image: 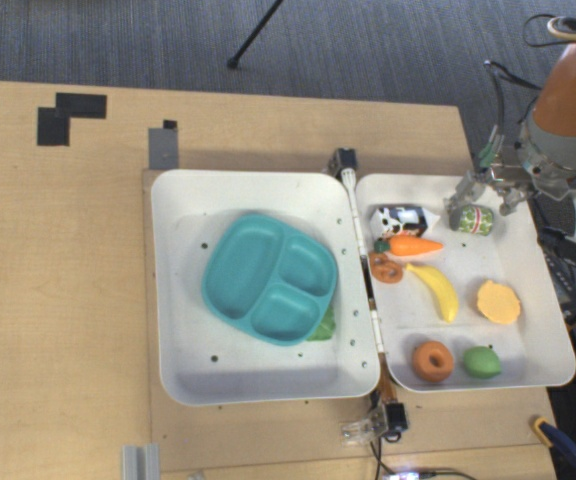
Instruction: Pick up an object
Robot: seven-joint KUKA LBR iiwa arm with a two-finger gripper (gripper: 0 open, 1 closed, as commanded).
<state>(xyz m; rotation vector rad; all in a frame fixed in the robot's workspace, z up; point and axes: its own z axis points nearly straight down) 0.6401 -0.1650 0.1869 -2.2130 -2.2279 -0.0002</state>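
The right bin (528, 258) holds several toy foods: a green can-like item (473, 221) at the back, a black-and-white cow figure (400, 218), a carrot (414, 247), a brown ring (388, 271), a banana (438, 292), an orange-yellow piece (498, 303), a donut (433, 360) and a green lime (483, 362). My gripper (483, 206) hangs over the bin's far right corner, just above the green can-like item. Its fingers (458, 206) are spread apart and open, with nothing gripped between them.
The left bin (183, 368) carries a teal divided plate (271, 278), tilted, with a small green piece (321, 329) peeking out under its near right corner. A divider rail (361, 258) separates the bins. The arm's orange band (573, 88) is at the upper right.
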